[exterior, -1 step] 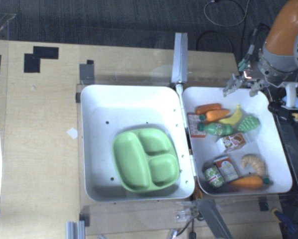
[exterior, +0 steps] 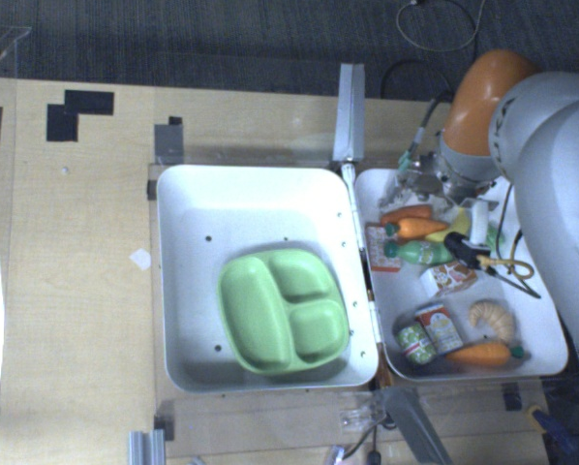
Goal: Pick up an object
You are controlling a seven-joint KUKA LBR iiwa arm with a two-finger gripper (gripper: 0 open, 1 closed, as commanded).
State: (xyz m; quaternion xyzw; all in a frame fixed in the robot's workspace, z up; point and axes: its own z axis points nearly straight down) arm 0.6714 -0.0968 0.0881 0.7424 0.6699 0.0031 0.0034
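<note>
Grey two-finger gripper (exterior: 427,184) hovered just above orange plastic carrot (exterior: 417,227) at far end of right white bin (exterior: 551,349). Jaws' state hidden, cannot tell. Green plastic bottle (exterior: 420,253) just beside carrot. Green divided tray (exterior: 283,309) well left of carrot.

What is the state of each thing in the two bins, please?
Green tray: lies flat, right way up, alone in left bin.
Upper carrot: lies on its side in right bin.
Lower carrot: lies on its side.
Green bottle: lies on its side.
Gripper: low over the upper carrot.
</note>
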